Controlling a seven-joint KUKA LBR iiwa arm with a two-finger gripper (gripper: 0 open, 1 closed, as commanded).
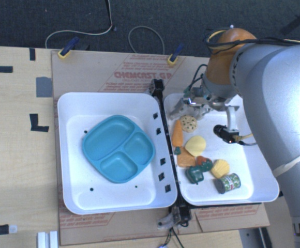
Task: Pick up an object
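**A:** Picked anything up yet?

**B:** No sign of it. Hanging low over the far end of the right bin, that end effector, just beyond the cookie. Open or closed: cannot tell from this angle.

**A:** And lying where, the things to choose from?

**B:** All down in the right bin. Cookie and carrot close to the divider, then a yellow piece, an orange slab, a green toy and a can toward the near end. Resting on the bin floor, by the look of it, none raised.

**A:** Left bin?

**B:** Holding a blue tray, well apart from the arm.

**A:** So how far along?

**B:** At most the approach done. Left to do, judging from this: settle on one piece, likely the cookie as the nearest, close on it, lift it clear of the bin. Hard to call it more than barely begun.
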